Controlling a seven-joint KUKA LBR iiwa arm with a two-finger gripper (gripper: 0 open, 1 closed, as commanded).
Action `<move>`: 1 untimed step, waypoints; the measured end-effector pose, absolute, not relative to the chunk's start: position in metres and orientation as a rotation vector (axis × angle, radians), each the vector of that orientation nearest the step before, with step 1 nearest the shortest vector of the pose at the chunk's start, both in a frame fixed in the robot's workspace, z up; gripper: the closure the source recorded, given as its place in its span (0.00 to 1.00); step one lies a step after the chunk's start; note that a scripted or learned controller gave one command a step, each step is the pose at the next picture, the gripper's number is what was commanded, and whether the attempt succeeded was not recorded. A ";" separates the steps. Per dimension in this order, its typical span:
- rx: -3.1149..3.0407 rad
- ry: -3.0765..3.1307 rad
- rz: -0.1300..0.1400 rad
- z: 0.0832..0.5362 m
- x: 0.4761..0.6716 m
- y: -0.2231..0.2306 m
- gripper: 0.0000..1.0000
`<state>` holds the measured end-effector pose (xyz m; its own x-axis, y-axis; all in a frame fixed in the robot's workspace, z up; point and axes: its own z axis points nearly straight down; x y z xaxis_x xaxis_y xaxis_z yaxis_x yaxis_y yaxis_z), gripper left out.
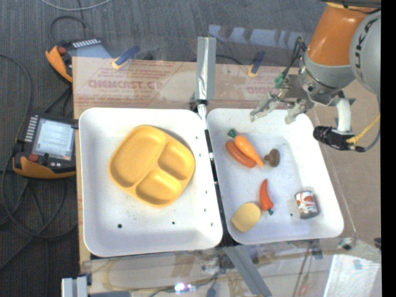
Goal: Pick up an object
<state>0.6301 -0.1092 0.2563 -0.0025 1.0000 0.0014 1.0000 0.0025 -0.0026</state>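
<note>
My gripper (276, 111) hangs open over the far edge of the right bin (322, 166), with nothing between its fingers. Below and left of it lie two carrots (242, 151) side by side, with a brown mushroom (273, 158) just to their right. Nearer the front of that bin are a red chili pepper (265, 195), a yellow potato-like piece (245, 216) and a small red can (306, 204) on its side.
The left bin (99, 228) holds a yellow divided plate (152, 164). A metal divider (204, 73) runs between the bins at the back. A teach pendant (46, 144) and cables lie on the floor to the left.
</note>
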 end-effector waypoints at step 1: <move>-2.252 -2.187 0.006 0.119 0.608 -0.104 0.00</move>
